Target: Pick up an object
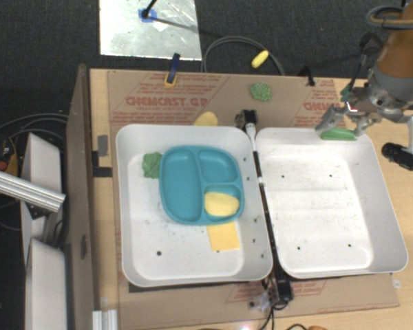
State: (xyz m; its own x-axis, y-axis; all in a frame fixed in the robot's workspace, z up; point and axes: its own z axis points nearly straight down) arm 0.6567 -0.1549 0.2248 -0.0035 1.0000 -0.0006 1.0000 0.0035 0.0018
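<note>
Here the two-finger gripper (349, 119) (fingers splayed, holding nothing) sits directly over the flat green oblong piece (339, 135), which lies lengthwise along the right white bin's (385, 184) far rim.

We see two white bins side by side on bench. Left bin (134, 205) holds blue divided plate (193, 184); yellow lump (221, 203) sits in plate's near right compartment. Yellow flat square (224, 238) lies just near of plate, green leafy piece (151, 163) at its left edge. Gripper (345, 119) hangs over far edge of right bin (344, 253), fingers spread, green flat piece (339, 134) just beneath, not gripped. Green round thing (261, 91) and yellow thing (206, 119) lie on cardboard (151, 102) beyond bins.
</note>
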